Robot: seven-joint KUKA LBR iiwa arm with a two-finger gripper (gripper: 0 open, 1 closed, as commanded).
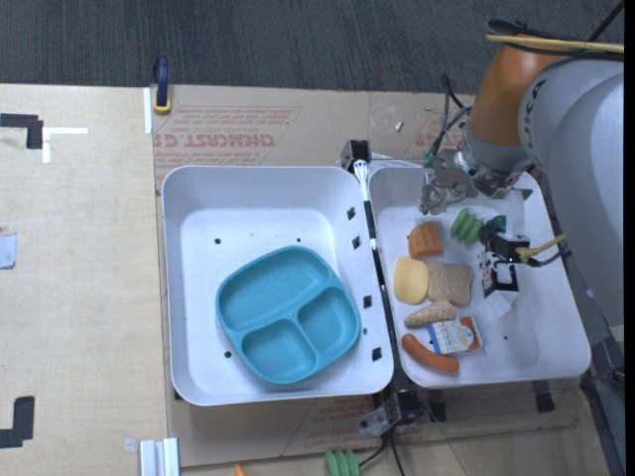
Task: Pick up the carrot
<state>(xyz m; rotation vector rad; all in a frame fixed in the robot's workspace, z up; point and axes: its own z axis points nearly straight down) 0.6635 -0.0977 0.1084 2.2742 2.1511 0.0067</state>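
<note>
— Now, what do we see at the near end of the right bin (556, 360)?

— We find a red sausage (430, 354) lying closest to us, with a small printed packet (455, 336) just beyond it on the right. A pale, bumpy piece (430, 314) lies just past the sausage.

— And further in?

— We see a yellow rounded item (411, 280) beside a tan slice (450, 284), the two touching. Beyond them sits the carrot (426, 240), a short orange chunk near the middle of the right bin, towards its left wall. A green item (466, 226) lies to its right.

— Where do we put the gripper (434, 199)?

— We place it at the far end of the right bin, just beyond the carrot and apart from it. Nothing sits between its fingers, though we cannot tell how wide they stand. The grey arm (575, 127) with its orange band comes in from the right.

— And the left bin (189, 266)?

— We see a blue divided plate (288, 313) lying in it.
</note>
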